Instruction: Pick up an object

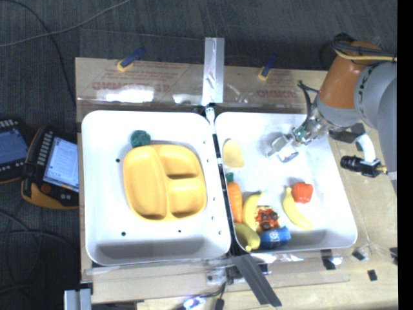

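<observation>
The arm point(361, 92) comes in from the right, its orange band plain to see above the wrist, and the gripper point(282, 148) hangs over the upper part of the right bin point(322, 234). Its fingers point(288, 155) are spread apart with nothing between them, only white bin floor underneath.

The objects are all lower down in that same bin. There is a pale yellow rounded piece point(232, 153) up against the bin's left wall, near the gripper but apart from it. Below that lies a carrot point(235, 201), again along the left wall. Just beside it a cluster: a yellow piece point(250, 206), a small red and dark toy point(267, 219), and something blue point(276, 236) at the bottom edge. To the right of the cluster sits a red pepper-like thing point(302, 192), touching a banana point(296, 214) that curves under it.

Over in the left bin point(103, 237), a yellow divided tray point(164, 181) takes up the middle, with a small dark green item point(140, 137) at its upper left corner.
</observation>
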Robot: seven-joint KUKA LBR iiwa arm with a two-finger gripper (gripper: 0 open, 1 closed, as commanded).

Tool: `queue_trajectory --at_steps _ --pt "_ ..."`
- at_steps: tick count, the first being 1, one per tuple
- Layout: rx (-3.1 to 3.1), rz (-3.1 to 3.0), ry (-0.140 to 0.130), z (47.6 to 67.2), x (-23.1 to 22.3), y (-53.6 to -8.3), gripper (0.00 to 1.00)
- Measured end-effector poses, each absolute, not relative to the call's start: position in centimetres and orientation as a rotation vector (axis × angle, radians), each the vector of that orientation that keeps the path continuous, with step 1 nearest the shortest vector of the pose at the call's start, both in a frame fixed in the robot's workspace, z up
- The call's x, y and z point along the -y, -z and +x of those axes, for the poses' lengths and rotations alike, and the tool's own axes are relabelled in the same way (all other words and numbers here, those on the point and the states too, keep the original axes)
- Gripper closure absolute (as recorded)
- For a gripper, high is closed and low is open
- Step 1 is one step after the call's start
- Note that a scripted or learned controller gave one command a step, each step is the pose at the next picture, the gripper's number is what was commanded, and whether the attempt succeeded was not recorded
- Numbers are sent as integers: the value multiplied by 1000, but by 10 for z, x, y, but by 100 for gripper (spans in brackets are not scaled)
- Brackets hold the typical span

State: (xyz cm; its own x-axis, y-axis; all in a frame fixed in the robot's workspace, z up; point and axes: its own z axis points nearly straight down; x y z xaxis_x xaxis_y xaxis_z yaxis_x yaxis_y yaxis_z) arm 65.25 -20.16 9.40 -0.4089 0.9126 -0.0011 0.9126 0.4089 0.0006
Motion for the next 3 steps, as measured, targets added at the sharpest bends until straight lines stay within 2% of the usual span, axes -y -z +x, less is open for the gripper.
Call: queue_trajectory --at_steps 1,2,3 --pt "-2636 1707 -3 653 201 -103 100" --pt "-2488 1898 -9 647 158 -93 100" --pt "-2496 1891 -10 657 180 -93 100"
